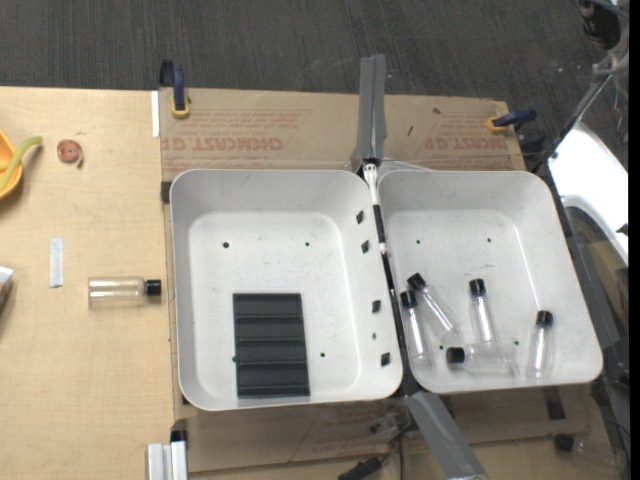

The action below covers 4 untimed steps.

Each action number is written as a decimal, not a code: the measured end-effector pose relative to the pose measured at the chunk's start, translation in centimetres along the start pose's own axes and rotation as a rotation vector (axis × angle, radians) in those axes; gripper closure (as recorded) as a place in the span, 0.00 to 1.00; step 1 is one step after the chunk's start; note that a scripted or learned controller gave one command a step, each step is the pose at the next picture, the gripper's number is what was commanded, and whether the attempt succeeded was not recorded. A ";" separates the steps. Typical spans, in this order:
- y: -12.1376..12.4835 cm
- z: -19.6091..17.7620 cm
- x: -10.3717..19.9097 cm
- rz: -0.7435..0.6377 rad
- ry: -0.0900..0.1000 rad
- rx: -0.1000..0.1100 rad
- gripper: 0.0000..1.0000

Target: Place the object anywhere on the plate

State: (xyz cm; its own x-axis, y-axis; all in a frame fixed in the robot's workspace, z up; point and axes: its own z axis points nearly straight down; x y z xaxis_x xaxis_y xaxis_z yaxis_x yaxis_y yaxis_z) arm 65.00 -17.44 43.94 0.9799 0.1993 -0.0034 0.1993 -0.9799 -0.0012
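Although the right edge of the view cuts it off, a white and grey curved shape (597, 173) stands just beside the right bin (540, 203); what it is cannot be told. At the left edge an orange object (7, 165) is also cut, and only a part of it is seen.

The task's objects are five small clear vials (481, 311) with black caps. They lie in the near half of the right bin, close together. Two of them near the bin's left wall seem to touch or cross, and the glass of the one lying flat (478, 360) is hard to see against the white floor.

The plate (270, 345) is a dark rectangle with ribs across it. It lies flat in the left bin (200, 218), near the front wall, apart from the side walls. The far half of this bin is bare white floor with a few small dark holes.

Both bins are shallow, with rounded corners, and they rest on brown cardboard (260, 133) held by blue clamps (171, 76). On the wooden bench (80, 388), left of the bins, lies a clear bottle (122, 288) with a black cap.
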 end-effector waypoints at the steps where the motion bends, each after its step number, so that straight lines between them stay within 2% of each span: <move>1: 3.7 0.0 -6.2 0.000 -0.002 0.001 0.00; 2: -0.2 0.0 0.3 0.000 0.000 0.000 0.00; 3: 3.7 -0.1 -6.1 0.000 -0.002 0.001 0.00; 4: 1.5 0.0 0.0 -0.002 -0.001 0.000 0.00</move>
State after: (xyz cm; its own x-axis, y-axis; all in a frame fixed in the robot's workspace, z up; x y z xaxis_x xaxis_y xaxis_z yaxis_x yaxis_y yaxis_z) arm 65.26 -18.95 43.92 0.9796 0.2008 -0.0045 0.2008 -0.9796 -0.0011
